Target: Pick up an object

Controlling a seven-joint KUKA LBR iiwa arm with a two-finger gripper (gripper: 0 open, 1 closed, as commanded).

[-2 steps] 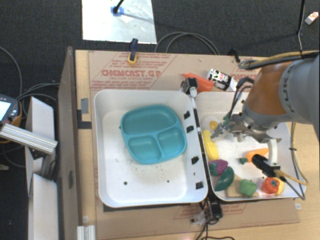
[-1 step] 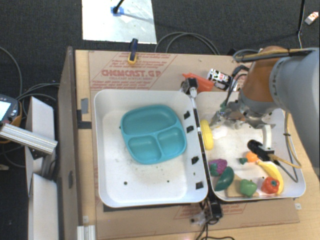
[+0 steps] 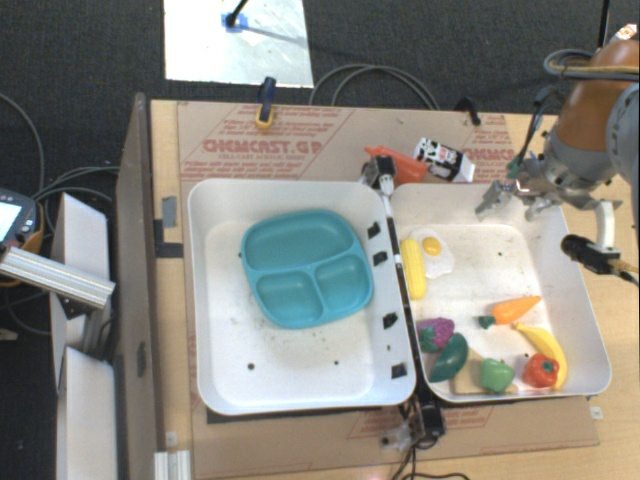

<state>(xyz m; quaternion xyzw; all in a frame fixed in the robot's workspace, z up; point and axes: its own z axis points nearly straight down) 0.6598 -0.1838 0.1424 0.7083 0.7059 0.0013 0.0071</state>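
Fingers of the gripper were seen at the upper right, hanging over the far rim of the right bin; they appeared spread apart, with nothing between them and nothing touched. The arm, grey with an orange band, was seen reaching in from the right.

Toy foods were found in the right bin. A corn cob was laid against the left wall, its long axis running from far to near. A fried egg was placed just beside it. A carrot was laid near the middle, its long axis running left to right, with the tip tilted up toward the right and the green end at the left. A banana was curved toward the near right corner, touching a tomato. Grapes, a dark green vegetable and a green pepper were gathered along the near wall.

A blue divided plate was set in the left bin. Both bins were carried on the tabletop.
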